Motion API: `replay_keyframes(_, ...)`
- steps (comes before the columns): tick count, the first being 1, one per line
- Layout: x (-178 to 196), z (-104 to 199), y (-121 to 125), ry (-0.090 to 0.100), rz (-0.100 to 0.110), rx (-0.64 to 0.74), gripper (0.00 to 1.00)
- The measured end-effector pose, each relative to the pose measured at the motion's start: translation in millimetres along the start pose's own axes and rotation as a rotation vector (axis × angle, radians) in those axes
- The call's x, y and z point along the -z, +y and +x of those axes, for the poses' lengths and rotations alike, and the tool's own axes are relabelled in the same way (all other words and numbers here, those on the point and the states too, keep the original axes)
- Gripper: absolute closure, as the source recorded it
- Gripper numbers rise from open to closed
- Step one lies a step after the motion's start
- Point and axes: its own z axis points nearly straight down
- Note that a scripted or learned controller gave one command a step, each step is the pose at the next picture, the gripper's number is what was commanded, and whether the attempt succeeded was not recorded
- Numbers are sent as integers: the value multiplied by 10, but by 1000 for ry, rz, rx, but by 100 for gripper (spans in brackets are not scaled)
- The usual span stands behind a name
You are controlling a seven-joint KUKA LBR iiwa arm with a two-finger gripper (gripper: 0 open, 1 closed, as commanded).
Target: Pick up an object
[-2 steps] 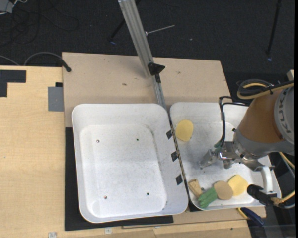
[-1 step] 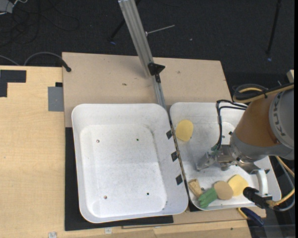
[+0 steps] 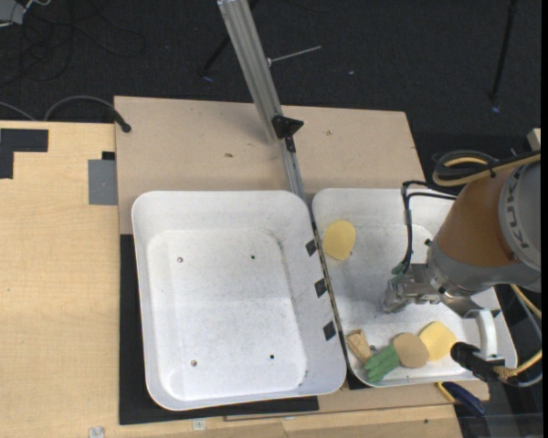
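My gripper (image 3: 399, 298) hangs low over the middle of the right bin (image 3: 374, 222), below the arm's orange band. A yellow disc (image 3: 339, 239) lies by the bin's left wall, up and to the left of the gripper. Along the bin's front edge lie a small tan block (image 3: 356, 342), a green piece (image 3: 381, 364), a tan round object (image 3: 409, 349) and a yellow round object (image 3: 437, 339). These sit below and to the right of the gripper, apart from it. I see nothing between the gripper and the bin floor.
The left bin (image 3: 224, 299) sits beside the right one, joined by black clips (image 3: 318, 286). A slanted aluminium rail (image 3: 256, 71) rises behind the bins. Cables (image 3: 457, 164) run at the right near the arm.
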Motion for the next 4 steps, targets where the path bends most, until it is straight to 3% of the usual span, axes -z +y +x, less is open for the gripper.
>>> replay_keyframes(2,853,-48,-32,-3,-4,13,100)
replay_keyframes(3,1464,-119,-7,-4,-8,11,100)
replay_keyframes(4,1328,366,-20,0,0,13,100)
